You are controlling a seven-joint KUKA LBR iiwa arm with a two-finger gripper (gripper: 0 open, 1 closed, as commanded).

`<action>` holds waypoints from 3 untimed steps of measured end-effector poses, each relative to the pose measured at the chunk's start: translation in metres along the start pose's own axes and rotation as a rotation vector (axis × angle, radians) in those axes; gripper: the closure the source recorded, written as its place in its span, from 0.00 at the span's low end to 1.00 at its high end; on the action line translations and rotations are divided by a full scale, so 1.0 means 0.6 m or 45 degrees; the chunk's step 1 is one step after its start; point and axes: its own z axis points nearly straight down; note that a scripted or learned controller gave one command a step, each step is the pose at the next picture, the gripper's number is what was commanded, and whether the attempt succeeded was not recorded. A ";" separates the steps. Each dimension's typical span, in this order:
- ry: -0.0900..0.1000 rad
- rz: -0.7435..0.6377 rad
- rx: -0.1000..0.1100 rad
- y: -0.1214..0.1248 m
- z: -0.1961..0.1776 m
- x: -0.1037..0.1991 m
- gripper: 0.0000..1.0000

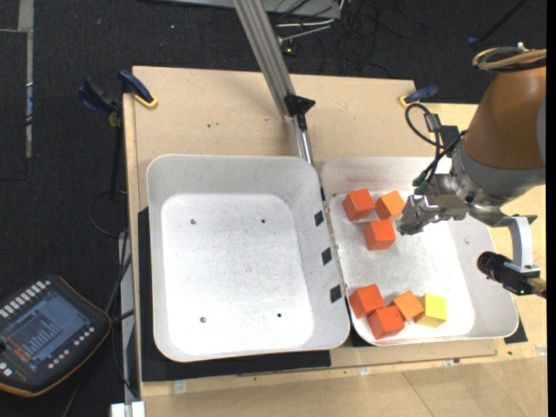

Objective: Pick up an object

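Several blocks lie in the right bin [460, 259]. Near its far left corner sit a red-orange block [358, 205], an orange block [390, 204] and a red block [380, 234]. Along the near side lie two red blocks [366, 299] [386, 321], an orange block [408, 305] and a yellow block [434, 308]. My gripper [415, 215] hangs over the right bin, just right of the orange block and the red block below it. Nothing shows between its fingers.
The left bin [230, 254] stands beside the right one, with black clips at the shared rim. A metal pole [269, 50] slants in from the top to the bins' far edge. A teach pendant [43, 333] lies at the lower left, off the bench.
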 end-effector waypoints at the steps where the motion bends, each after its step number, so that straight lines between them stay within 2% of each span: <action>1: 0.000 0.000 -0.002 0.011 -0.007 0.100 1.00; 2: -0.001 0.001 0.003 0.025 0.021 0.190 1.00; 3: 0.000 0.002 -0.004 0.043 0.007 0.279 1.00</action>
